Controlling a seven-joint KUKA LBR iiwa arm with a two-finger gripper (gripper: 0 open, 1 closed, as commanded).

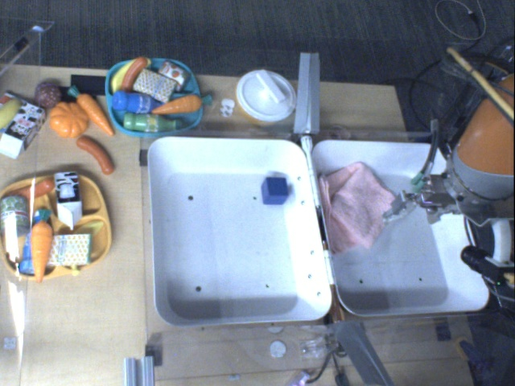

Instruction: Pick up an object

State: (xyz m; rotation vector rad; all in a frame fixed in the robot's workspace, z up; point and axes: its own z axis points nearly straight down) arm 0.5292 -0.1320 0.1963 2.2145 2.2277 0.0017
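1. Far left of the bench (121,240): a yellow tray (100,215) of toy food, plus loose toys above it, a small pumpkin (67,119), a carrot (96,112) and a sausage (96,155). None of these sit in a bin. Cluttered, so no count taken.
2. Behind the bins: one blue bowl (193,119) heaped with more toy food, and one white lid (265,95) to its right.
3. Left bin (185,296): one blue cube (275,189), alone in the upper right part, well apart from the walls.
4. Right bin (402,288): one pink cloth (354,206), crumpled against the left wall.
5. Gripper (402,206): reaches in from the right over the right bin, fingertips near the cloth's right edge. Nothing visible between them. Too small and blurred to read the finger spacing; cannot tell.
6. Count: two bins, one cube, one cloth, so two pickable objects.
7. Judgement: the cloth is the nearer target. A good try would go down over a raised fold rather than the flat hem, pinch deep, and lift straight up so the fabric clears the bin wall.
8. Risk: the thin edge may slip out, or the fingers meet only the bin floor.
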